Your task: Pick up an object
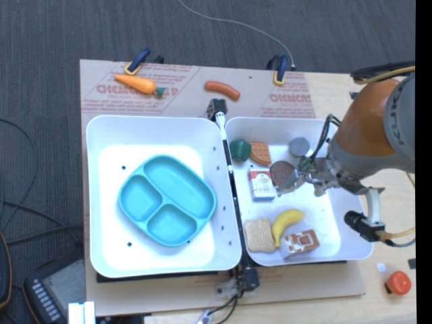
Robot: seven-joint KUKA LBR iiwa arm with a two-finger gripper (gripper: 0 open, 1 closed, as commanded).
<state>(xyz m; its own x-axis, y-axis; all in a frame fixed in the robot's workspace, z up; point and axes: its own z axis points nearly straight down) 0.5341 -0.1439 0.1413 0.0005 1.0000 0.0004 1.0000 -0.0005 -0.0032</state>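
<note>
My gripper [303,177] hangs low over the middle of the right bin [337,245], reaching in from the right below the orange band. Just left of it lies a dark brown round patty [281,173], touching or very close to the gripper tip. A red and white carton [262,184] sits left of the patty. Behind them are a grey disc [299,146], a ridged brown cracker [260,154] and a green piece [239,150]. Nearer the front lie a banana [287,223], a bread slice [258,235] and a small brown and white box [299,243].
The left bin [101,147] holds a blue divided plate [167,200]. A toy carrot [138,84] and a sausage [222,90] lie on the cardboard behind the bins. An orange cap [398,283] sits on the bench at the front right.
</note>
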